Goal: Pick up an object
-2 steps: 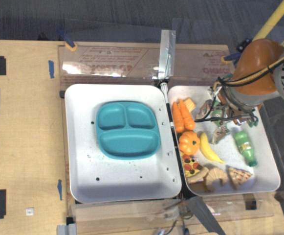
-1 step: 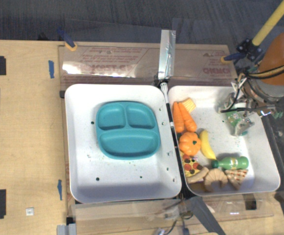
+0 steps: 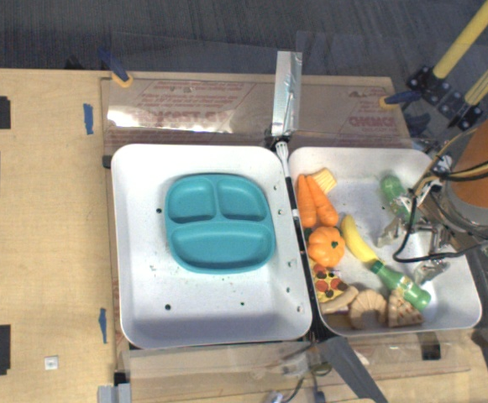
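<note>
The right bin [image 3: 466,302] holds several toy foods: two carrots [image 3: 315,201], an orange pumpkin [image 3: 326,244], a yellow banana [image 3: 359,239], a green bottle [image 3: 401,282] lying on its side, a green piece [image 3: 392,187] near the back, a pizza slice [image 3: 329,285] and bread pieces [image 3: 365,305]. My gripper [image 3: 411,248] hangs over the right half of this bin, just right of the banana and above the green bottle. It looks open, with nothing between its fingers. Cables partly hide the bin floor under it.
The left bin [image 3: 134,250] carries a teal divided plate [image 3: 220,222] in its middle. A small yellow piece [image 3: 323,179] sits behind the carrots. A metal strip [image 3: 286,95] stands behind the wall between the bins. Yellow rods [image 3: 470,28] cross the top right.
</note>
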Available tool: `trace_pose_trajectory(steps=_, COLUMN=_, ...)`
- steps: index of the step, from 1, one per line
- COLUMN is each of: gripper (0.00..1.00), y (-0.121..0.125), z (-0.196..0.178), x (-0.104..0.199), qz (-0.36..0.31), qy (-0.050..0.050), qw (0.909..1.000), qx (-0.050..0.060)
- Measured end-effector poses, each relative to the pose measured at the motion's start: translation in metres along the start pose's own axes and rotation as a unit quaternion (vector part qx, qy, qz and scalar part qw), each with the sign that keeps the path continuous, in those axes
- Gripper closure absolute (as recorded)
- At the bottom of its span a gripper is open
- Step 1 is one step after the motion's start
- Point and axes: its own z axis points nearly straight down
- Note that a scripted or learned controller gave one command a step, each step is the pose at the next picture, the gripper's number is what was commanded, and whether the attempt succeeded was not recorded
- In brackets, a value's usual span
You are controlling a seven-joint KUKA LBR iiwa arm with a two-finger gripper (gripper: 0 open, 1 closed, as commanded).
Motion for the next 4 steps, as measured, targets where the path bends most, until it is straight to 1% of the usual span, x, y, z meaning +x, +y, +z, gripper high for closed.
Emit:
trace_pose_trajectory(steps=1, gripper=0.00, y=0.021, z=0.001, x=-0.091, qz=0.211, qy=-0.003, qw=0.9775, qx=0.000)
trace_pose_trajectory(steps=2, gripper=0.00, y=0.075, z=-0.001, x=-0.066, qz=0.208, qy=-0.001, qw=0.9780, qx=0.000)
trace_pose_trajectory(steps=3, gripper=1.00, y=0.074, z=-0.014, x=-0.071, qz=0.207, qy=-0.009, qw=0.9782, qx=0.003)
trace_pose_trajectory(steps=4, gripper=1.00, y=0.027, z=-0.076, x=-0.054, qz=0.031, qy=-0.002, qw=0.9995, qx=0.001)
